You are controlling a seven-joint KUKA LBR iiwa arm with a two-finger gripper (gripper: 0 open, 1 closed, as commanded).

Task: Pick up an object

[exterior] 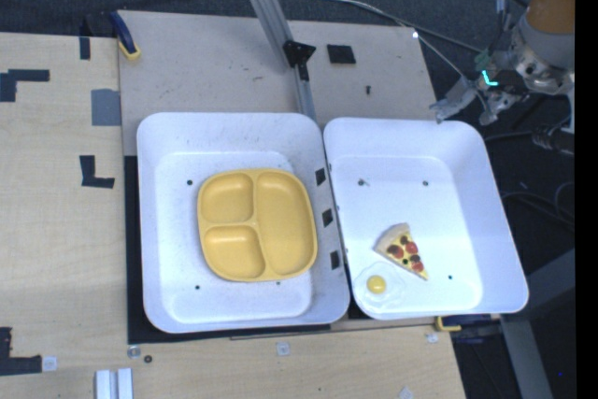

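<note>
Plastic pizza slice point(403, 250) near right bin point(467, 145) front edge: likely light, rigid, flat; pinch across crust. Gripper point(467, 103) beyond bin's far corner, jaw state indeterminable.

place: probably robotics lab | cues: taped bench point(56, 135), white bins point(154, 201), loose cables point(374, 9)

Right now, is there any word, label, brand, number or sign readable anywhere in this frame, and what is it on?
None: no readable text anywhere.
Yellow divided plate: plain.
Pizza slice toy and small yellow round piece: no lettering.
Both white bins: unmarked.
Black tape patches on the bench: blank.
</note>
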